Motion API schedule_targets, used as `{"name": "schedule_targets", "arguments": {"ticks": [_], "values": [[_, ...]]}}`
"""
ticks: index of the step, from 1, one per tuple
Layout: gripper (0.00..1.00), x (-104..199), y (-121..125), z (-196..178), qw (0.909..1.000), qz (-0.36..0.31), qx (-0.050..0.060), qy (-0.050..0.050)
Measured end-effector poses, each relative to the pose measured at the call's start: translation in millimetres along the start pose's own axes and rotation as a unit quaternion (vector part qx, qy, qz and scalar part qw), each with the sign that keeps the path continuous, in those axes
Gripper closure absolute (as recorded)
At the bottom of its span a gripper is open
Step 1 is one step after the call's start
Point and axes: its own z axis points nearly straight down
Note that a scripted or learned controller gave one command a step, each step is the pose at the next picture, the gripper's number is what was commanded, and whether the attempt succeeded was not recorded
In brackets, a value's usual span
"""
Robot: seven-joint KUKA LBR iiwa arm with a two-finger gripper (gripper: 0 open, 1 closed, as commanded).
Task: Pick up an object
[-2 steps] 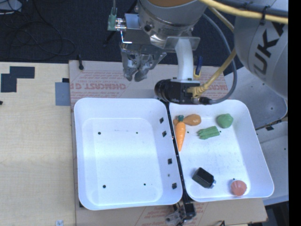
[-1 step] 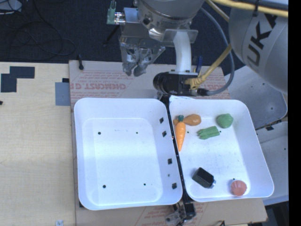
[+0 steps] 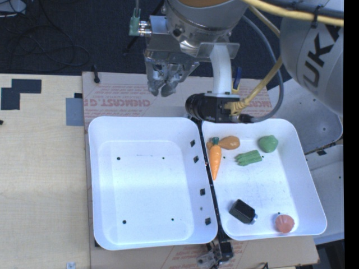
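My gripper [image 3: 166,87] hangs high above the far edge of the left bin [image 3: 95,150], over the cardboard sheet behind it, and nothing shows in it. The right bin [image 3: 303,167] holds the objects. An orange carrot [image 3: 214,160] lies along its left wall, with an orange lump [image 3: 229,143] beside the carrot's top. A long green piece [image 3: 248,158] and a round green piece [image 3: 268,143] lie at the far side. A black block [image 3: 242,211] and a pink-red ball [image 3: 284,223] sit near the front edge.
A black divider [image 3: 205,172] with clips runs between the two bins. The arm's base and yellow cable [image 3: 247,102] stand just behind the right bin. Light wooden bench top [image 3: 39,178] extends to the left.
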Motion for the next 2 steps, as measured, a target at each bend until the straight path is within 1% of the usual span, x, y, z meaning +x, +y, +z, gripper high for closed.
{"name": "schedule_targets", "arguments": {"ticks": [1, 2], "values": [[1.0, 1.2, 10.7, 0.0, 1.0, 0.001, -0.001, 0.0], [1.0, 0.1, 2.0, 0.1, 1.0, 0.0, 0.0, 0.0]]}}
